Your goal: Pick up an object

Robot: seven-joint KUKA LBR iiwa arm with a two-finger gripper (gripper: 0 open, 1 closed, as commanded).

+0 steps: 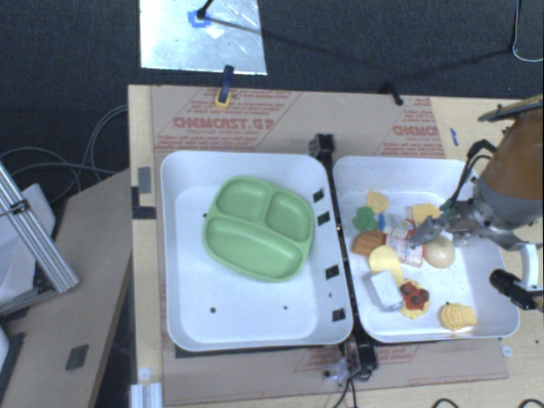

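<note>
Camera view: two white bins are seen side by side on the bench. The left bin (183, 313) is occupied by a green divided plate (259, 227), lying flat, tilted slightly in plan. The right bin (484, 325) is loaded with a cluster of small toy food items, grouped in its left and middle part. The gripper (422, 233) is positioned low over the middle of that cluster, reached in from the right by the grey arm with its orange band (520, 160). Whether the gripper is released or clenched cannot be told; nothing is clearly seen grasped. A beige round item (439, 252) is located just right of the gripper tip, a brown bread-like piece (368, 242) to its left, a green item (365, 218) and a yellow item (376, 201) on the far-left side. A white block (384, 290) is found nearer, beside a red-and-yellow piece (415, 297), and a yellow corn-like piece (457, 315) lies near the bin's near-right corner, apart from the rest. A metal sheet (202, 24) is laid on the dark floor beyond the bench.
</note>
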